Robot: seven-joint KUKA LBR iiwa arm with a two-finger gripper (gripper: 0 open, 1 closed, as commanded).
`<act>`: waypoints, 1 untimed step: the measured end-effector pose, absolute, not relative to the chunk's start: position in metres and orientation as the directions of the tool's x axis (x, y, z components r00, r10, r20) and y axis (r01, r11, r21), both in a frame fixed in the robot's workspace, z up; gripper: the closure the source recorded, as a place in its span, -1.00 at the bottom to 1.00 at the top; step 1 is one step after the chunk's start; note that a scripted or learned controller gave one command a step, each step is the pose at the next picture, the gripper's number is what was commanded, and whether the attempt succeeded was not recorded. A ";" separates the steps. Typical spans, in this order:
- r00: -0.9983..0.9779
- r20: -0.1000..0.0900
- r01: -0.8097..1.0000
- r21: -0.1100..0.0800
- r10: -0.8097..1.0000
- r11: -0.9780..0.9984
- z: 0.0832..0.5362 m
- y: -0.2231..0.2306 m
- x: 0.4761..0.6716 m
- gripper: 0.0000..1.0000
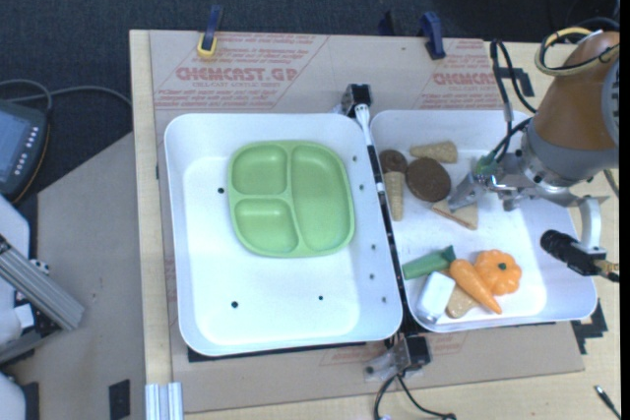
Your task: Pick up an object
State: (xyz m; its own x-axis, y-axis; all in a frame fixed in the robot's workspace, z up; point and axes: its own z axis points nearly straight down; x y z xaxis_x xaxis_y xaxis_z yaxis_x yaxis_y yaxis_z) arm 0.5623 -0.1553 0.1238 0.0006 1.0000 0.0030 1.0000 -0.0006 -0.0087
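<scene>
The arm [581,113] comes in from the right and its wrist hangs over the upper right part of the right bin [512,125]. The gripper [472,190] points to the left and down, near a tan wedge [471,211] that lies on the bin floor. I cannot tell how the end effector stands, because the metal parts blur together there.

In the right bin, a round brown piece [428,179] lies just left of the gripper, with a pale bread-like piece [435,151] above it and a smaller dark piece [394,160] beside it. A cream cone shape [395,195] lies along the left wall. Lower down there are a green block [428,263], a white block [435,293], an orange carrot [472,285] and an orange pumpkin [498,270]; the carrot partly covers a tan item which is hard to identify.

The left bin [197,241] holds a green divided plate [292,198].
</scene>
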 end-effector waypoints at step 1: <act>0.000 0.002 1.000 -0.007 1.000 0.000 0.082 -0.154 0.561 -1.00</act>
